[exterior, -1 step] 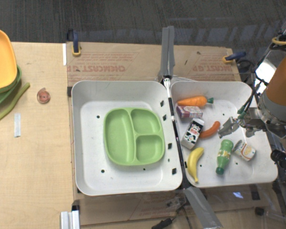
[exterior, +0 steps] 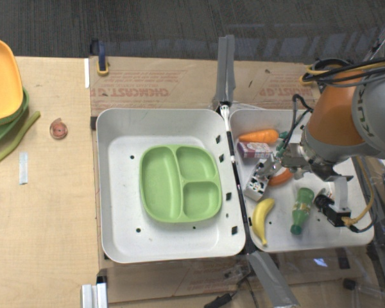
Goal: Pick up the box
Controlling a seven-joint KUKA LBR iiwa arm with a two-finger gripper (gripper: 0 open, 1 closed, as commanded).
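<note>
The box [exterior: 252, 149] is small, maroon with a white end, and lies near the left wall of the right bin [exterior: 346, 235], just below a carrot [exterior: 259, 135]. My gripper [exterior: 259, 179] hangs low in that bin, a little below and to the right of the box, pointing down-left toward the bin's left wall. Nothing shows in its grip. The grey arm with its orange band [exterior: 333, 117] reaches in from the right.
A banana [exterior: 263, 218] and a green bottle [exterior: 300, 210] lie below the gripper, with an orange piece [exterior: 281, 177] right beside it. The left bin [exterior: 115, 191] holds a green divided plate [exterior: 179, 183]. Yellow and green dishes [exterior: 0, 88] are stacked at the far left.
</note>
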